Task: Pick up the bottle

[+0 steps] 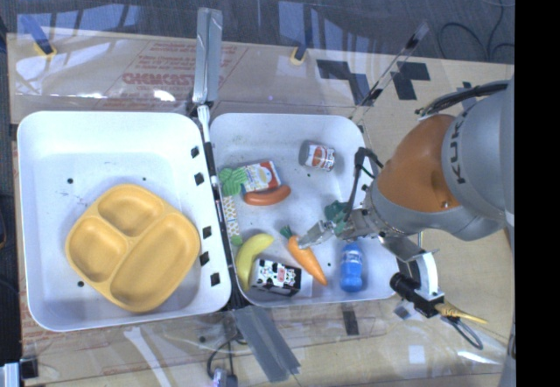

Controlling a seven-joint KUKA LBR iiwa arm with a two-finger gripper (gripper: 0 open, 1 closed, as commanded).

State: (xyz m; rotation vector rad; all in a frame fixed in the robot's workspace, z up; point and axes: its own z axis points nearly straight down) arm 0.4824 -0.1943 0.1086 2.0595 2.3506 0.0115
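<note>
The fingers reach into the right bin from the right, low over the carrot's leafy end; whether they are spread or pressed together cannot be told. Nearest the front wall, the blue bottle lies apart from them, just right of the carrot, not grasped. A milk carton and banana crowd its left, so an approach from the open right side looks cleaner. Farther back lie a sausage and a can.
</note>
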